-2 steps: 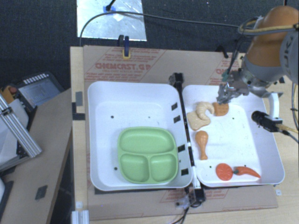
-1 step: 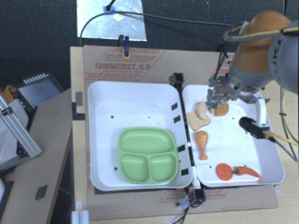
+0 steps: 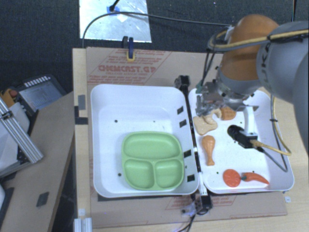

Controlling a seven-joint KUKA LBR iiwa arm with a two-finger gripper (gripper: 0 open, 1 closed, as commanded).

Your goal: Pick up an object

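The arm bends steeply down into the right bin (image 3: pixel 285 178), its gripper (image 3: pixel 208 108) over a tan piece (image 3: pixel 205 124); its bulk obscures the grip, so I cannot tell its state.

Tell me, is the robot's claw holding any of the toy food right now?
It cannot be told. The gripper is down over the beige piece in the right bin, but the view doesn't show anything between its fingers.

Both white bins (image 3: pixel 140 98) look like smooth, faintly glossy plastic, the green divided tray (image 3: pixel 152 160) matt plastic, on printed brown cardboard (image 3: pixel 130 66) over the pale wooden table (image 3: pixel 53 149).
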